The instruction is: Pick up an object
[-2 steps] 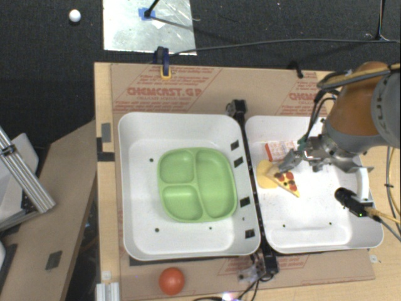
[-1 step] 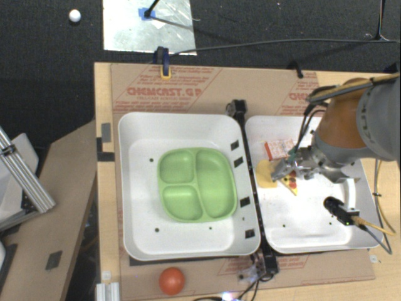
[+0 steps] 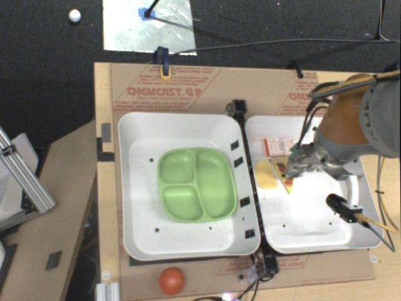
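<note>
Bright even light, white bins (image 3: 143,168) slightly washed out, sheen on silvery sheet (image 3: 125,24), faint soft shadows, mild blur

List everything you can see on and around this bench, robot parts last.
bins: two, white, side by side, left bin, right bin
plate: one, green, in the left bin
block: one, yellow, in the right bin
packet: one, red and white, right bin, behind the block
ball: one, orange-red, bench, before the left bin
small ball: one, white, black cloth, far left
clamp: one, blue and yellow, bench's back edge
sheet: one, silvery, black cloth behind the bench
arm: one, grey and orange, over the right bin
</note>
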Robot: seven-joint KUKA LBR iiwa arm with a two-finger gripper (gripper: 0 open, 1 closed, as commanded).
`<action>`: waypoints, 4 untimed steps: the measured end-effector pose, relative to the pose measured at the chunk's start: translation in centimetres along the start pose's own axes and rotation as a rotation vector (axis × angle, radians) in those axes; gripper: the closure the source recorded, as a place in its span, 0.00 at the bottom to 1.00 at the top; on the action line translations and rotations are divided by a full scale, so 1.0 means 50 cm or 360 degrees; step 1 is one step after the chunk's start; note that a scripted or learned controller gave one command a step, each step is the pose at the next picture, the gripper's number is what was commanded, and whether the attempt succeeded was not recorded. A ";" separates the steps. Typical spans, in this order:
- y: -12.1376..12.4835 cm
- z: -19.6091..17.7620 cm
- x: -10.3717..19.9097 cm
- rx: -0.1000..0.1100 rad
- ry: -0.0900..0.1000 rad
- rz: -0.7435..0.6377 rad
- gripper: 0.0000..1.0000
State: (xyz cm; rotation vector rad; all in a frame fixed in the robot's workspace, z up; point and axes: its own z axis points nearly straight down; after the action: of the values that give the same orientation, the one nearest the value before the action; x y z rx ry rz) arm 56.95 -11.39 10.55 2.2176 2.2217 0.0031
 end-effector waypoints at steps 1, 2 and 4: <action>-0.014 -0.097 0.004 -0.0003 -0.0001 -0.0002 1.00; -0.010 -0.189 -0.011 -0.0003 -0.0001 -0.0002 1.00; -0.001 -0.337 -0.032 -0.0001 0.0000 -0.0003 1.00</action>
State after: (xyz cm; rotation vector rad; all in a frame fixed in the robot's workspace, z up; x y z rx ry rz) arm 56.83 -12.99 27.39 2.2151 2.2238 0.0034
